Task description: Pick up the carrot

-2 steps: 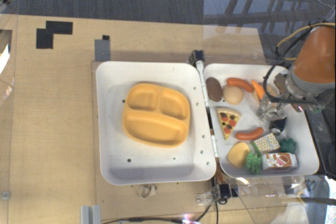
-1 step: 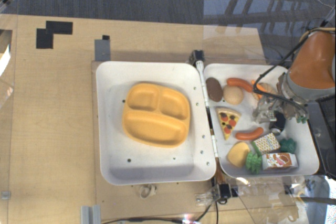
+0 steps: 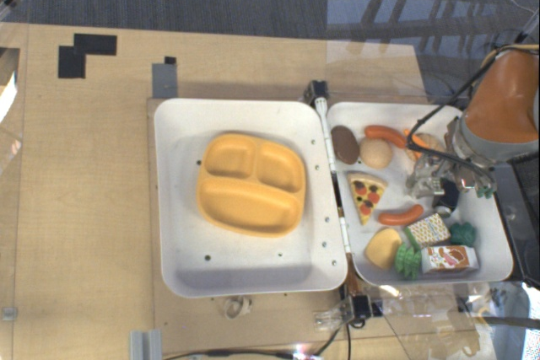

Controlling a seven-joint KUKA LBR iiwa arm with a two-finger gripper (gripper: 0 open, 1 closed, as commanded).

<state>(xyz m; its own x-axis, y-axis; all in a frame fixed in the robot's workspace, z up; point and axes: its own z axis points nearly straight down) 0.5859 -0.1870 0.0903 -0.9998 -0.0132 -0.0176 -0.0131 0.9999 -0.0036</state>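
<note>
- Reaching in from the right, the grey arm with its orange band (image 3: pixel 504 101) hangs over the right bin (image 3: pixel 504 264), the tool (image 3: pixel 439 181) low above the bin's middle.
- Whether the tool is released or clenched cannot be told; its metal parts blur together against the toys beneath.
- The carrot (image 3: pixel 419 141), orange and partly hidden under the cabling and the tool, lies near the far edge of the right bin, just right of a red sausage (image 3: pixel 384 133).
- Along the same far edge sit a brown oval (image 3: pixel 344 144) and a pale round roll (image 3: pixel 376 153), touching or nearly so.
- A pizza slice (image 3: pixel 366 195) lies near the bin's left wall; a second red sausage (image 3: pixel 401 216) lies just right of it, close under the tool.
- Toward the near edge: a yellow wedge (image 3: pixel 382 247), a green leafy piece (image 3: pixel 408 260), a small carton (image 3: pixel 448 258), a patterned card (image 3: pixel 429 228) and a dark green broccoli (image 3: pixel 462 233), crowded together.
- The left bin (image 3: pixel 181 265) holds a yellow divided plate (image 3: pixel 251 183) at its centre.
- Both bins rest side by side on the wooden surface (image 3: pixel 84 206).
</note>
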